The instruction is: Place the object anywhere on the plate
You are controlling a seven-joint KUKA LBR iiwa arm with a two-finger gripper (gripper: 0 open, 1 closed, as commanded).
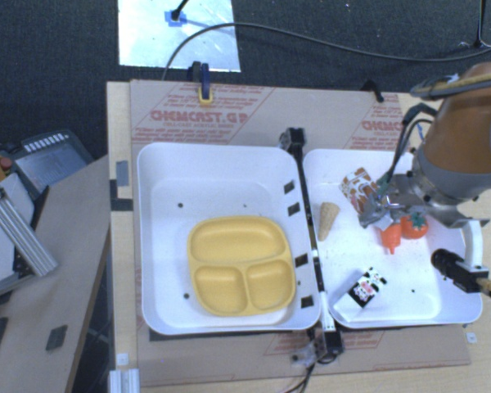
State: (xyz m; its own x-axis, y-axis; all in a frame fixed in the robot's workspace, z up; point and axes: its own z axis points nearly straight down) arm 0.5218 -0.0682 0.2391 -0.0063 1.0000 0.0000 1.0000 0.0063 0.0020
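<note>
Orange carrot-shaped plastic toy (390, 237): lies in the right shallow white bin (409, 309), near its middle. It is judged the likeliest object for placing, since it is the item nearest the tool. A round orange piece with a green top (416, 226) touches it; whether the two are one item cannot be told.

Tool (376, 211): low over the right bin, just beside the toy on its upper-left side. Wide or narrow cannot be told. Nothing is seen held in it.

Yellow three-compartment plastic plate (241, 264): in the left shallow white bin (159, 219), well apart from the toy, with nothing on it.

Other contents of the right bin:
- tan cone (329, 219), near the divide between the bins
- brown, white and red packet (357, 188), close to the tool
- small black-and-white block (365, 288), toward the front

Both bins sit on the worktop (229, 109).

Risks, as judged:
- The tool stands between the packet and the toy, so a descent slightly off could close on the packet or nudge both.
- The toy's tapered, smooth form may slip out of a grip taken near the tip.
- The carry must cross both bin walls; a low path could knock the toy loose short of the plate.
</note>
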